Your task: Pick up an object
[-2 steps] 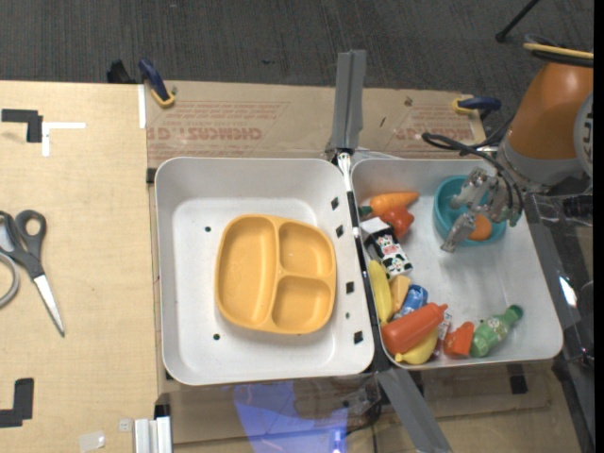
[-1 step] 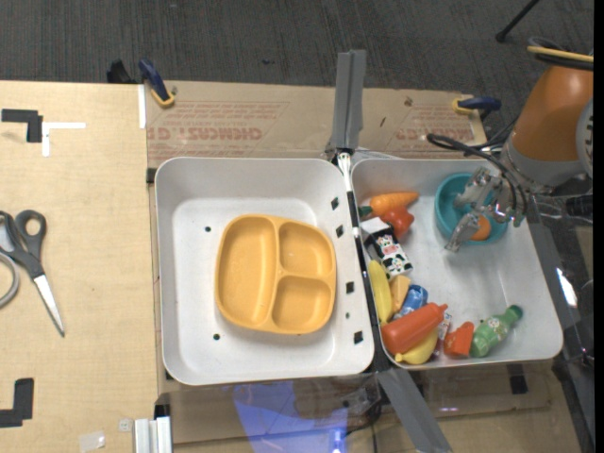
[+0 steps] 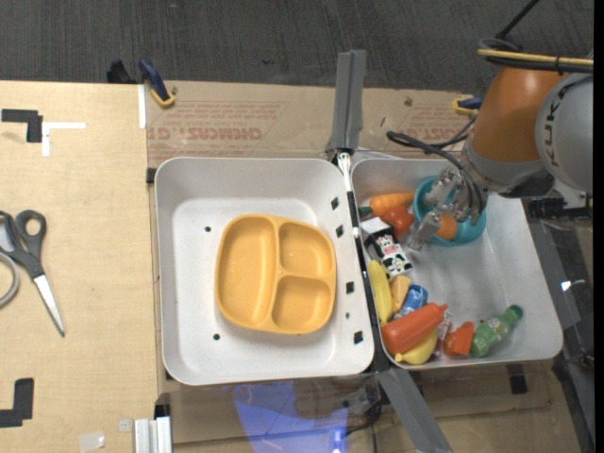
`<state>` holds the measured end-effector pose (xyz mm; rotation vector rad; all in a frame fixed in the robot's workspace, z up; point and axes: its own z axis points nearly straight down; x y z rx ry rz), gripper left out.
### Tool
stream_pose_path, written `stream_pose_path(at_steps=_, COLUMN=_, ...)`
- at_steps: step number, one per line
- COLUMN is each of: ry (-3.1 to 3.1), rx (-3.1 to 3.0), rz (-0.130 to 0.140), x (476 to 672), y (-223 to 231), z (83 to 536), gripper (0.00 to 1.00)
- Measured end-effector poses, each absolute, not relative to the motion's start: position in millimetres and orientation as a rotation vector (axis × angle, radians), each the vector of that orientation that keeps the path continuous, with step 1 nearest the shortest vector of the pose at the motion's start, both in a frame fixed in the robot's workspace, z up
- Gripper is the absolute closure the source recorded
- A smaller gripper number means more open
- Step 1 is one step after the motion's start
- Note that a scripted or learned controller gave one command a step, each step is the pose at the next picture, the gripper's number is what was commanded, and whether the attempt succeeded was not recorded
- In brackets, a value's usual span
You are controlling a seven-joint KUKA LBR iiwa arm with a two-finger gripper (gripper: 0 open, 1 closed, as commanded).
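Hovering over the teal plastic bowl (image 3: 455, 217) in the right shallow white bin (image 3: 528, 281), jaws seemingly parted, gripping nothing visible.

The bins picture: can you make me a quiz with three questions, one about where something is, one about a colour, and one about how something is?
1. Where is the plate?
A. In the left bin
B. In the right bin
C. On the bench by the scissors

2. What colour is the bowl under the gripper?
A. Red
B. Teal
C. White

3. How many sections does the plate have?
A. One
B. Two
C. Three

Answers:
1. A, the yellow-orange plate lies flat in the middle of the left bin.
2. B, a teal rim shows around the gripper at the back of the right bin.
3. C, ridges split it into one long section and two smaller ones.
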<state>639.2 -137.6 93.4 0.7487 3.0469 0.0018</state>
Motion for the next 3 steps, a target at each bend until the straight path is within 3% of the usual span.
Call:
stream_pose_path(at_steps=1, ry=3.059, rx=0.752, rz=-0.004, x=636.8, y=-140, z=104, gripper=1.00)
stream_pose_path(at_steps=2, ry=2.985, rx=0.939, rz=0.001, x=576.4, y=-119, z=97, gripper=1.00)
stream_pose_path(at_steps=3, ry=2.994, rx=0.941, rz=0.000, x=573.9, y=-118, z=93, gripper=0.00)
